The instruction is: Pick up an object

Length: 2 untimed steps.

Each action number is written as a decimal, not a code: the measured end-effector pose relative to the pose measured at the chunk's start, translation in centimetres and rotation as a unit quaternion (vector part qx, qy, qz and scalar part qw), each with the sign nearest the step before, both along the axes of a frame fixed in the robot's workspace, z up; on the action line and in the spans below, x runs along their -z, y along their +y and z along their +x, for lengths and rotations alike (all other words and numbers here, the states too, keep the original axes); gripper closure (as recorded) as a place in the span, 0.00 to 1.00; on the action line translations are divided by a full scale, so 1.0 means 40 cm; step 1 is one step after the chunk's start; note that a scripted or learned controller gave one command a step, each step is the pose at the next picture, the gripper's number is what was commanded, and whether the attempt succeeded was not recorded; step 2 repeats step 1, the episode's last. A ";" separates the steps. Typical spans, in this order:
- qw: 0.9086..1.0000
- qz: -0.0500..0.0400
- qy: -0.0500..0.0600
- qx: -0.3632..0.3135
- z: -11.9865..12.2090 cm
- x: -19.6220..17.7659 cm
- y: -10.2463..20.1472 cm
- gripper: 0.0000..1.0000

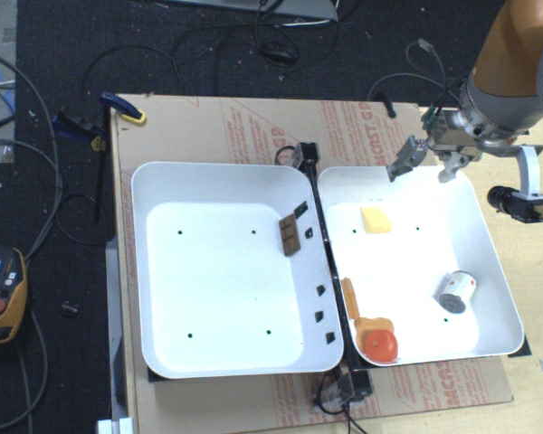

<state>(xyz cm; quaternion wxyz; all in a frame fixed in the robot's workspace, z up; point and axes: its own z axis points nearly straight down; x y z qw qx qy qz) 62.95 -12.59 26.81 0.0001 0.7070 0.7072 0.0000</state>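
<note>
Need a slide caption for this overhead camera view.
Open hand above the right bin's far edge; yellow block nearest.

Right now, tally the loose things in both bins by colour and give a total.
Brown: 1, the bar in the left bin
Yellow: 1, the block in the right bin
Orange-red: 1, the brush
White: 1, the cup
Total: 4

I see two bins side by side on the bench (217,120). In the left bin (163,188) a bar (290,236) lies against the right wall. In the right bin (489,269) a block (376,220) sits toward the far side, a cup (455,292) lies on its side to the right, and a ball (378,344) rests in the near left corner, touching a stick (350,298). The gripper (427,163) hangs over that bin's far edge.
</note>
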 end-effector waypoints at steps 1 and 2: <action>1.000 0.000 0.002 0.001 0.072 0.072 -0.063 0.00; 1.000 0.000 0.002 0.001 0.072 0.072 -0.063 0.00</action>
